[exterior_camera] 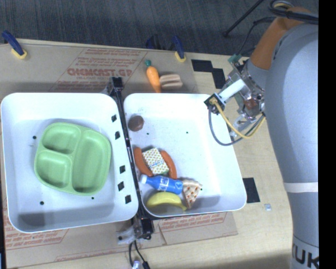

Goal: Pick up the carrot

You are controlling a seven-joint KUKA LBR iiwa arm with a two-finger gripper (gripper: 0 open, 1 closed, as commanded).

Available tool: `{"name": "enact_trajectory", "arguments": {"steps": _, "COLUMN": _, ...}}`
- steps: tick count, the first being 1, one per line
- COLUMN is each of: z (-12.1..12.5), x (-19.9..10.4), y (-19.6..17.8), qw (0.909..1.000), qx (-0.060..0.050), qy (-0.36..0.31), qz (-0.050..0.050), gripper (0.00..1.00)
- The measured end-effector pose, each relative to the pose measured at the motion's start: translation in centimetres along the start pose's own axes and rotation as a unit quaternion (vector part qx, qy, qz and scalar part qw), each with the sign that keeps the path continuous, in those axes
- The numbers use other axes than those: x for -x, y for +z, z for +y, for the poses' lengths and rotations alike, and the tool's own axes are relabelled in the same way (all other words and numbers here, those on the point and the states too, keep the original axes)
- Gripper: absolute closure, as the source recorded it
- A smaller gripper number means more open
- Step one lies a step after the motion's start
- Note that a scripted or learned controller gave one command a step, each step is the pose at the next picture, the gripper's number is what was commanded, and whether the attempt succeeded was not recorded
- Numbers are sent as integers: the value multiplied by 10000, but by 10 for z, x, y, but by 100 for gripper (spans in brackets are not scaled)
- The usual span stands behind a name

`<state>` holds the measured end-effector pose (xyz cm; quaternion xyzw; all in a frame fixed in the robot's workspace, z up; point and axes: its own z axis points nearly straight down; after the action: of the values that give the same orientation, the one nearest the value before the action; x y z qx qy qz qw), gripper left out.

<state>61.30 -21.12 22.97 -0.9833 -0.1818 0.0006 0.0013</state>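
While poised over the right rim of the right bin, end effector seen from above at the wrist of the grey arm, just below the orange band; state of the end effector cannot be told, the wrist hardware and a yellow cable loop masking it; nothing visibly held.

Carrot: orange, green-tipped, lying on the cardboard sheet outside both bins, well to the left of the end effector and slightly farther toward the top of the view; just beyond the far rim of the right bin; beside, and perhaps touching, a hot-dog toy on the end-effector side of it.

Inside the right bin, to the lower left of the end effector: a small brown ball near the far left corner; farther down, two sausages partly under a waffle-patterned square; below these a blue bottle, a banana and a pizza slice, clustered and touching near the bin's near edge.

Left bin, far left of the end effector: a green divided plate resting flat.

Table with blue clamps at the far edge.
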Motion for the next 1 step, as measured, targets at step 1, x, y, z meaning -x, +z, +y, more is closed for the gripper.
{"name": "enact_trajectory", "arguments": {"steps": 1, "z": -16, "x": -39, "y": 139, "qw": 9983, "qx": -14, "qy": 579, "qz": -17, "gripper": 0}}
